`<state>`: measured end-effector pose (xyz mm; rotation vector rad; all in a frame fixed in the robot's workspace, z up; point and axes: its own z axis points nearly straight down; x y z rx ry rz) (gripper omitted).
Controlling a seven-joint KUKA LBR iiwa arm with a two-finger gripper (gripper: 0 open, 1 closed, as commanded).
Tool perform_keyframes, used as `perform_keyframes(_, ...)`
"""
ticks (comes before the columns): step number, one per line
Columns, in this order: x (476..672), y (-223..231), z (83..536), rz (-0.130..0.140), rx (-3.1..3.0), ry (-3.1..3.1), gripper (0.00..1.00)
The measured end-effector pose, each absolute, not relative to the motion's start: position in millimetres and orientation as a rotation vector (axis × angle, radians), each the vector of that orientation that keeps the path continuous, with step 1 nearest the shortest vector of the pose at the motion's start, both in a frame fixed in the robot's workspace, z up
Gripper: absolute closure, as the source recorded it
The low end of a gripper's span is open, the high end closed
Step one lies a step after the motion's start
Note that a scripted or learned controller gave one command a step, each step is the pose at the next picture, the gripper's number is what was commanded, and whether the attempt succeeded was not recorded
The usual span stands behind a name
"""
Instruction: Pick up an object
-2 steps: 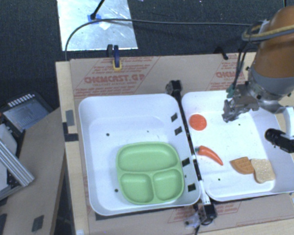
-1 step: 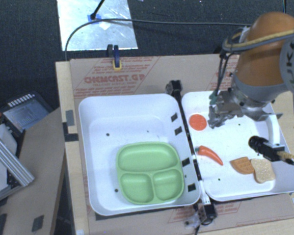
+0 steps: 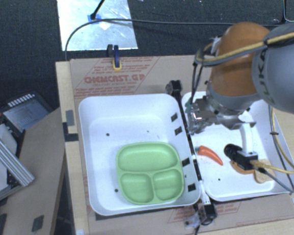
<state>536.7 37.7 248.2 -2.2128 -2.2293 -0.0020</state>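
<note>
An orange-red chilli-shaped object [image 3: 210, 154] lies in the right white bin [image 3: 230, 191], close to the divider between the bins. A tan and brown flat object [image 3: 258, 174] lies farther right in the same bin, partly covered by the robot's hardware. My gripper [image 3: 197, 117] hangs over the left part of the right bin, just behind the chilli-shaped object and above it. Nothing can be seen held in it. The grey arm with its orange band [image 3: 239, 55] hides the back of the right bin.
The left white bin [image 3: 95, 144] holds a pale green divided plate [image 3: 149, 171] in its front half. Black clips line the wall between the bins [image 3: 186, 136]. Cardboard lies under both bins, and a metal sheet [image 3: 97, 19] lies beyond them.
</note>
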Motion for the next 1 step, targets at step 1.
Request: perform_keyframes(1, 525.0, 98.5, 238.6, -0.002, -2.21, -2.23, 1.0)
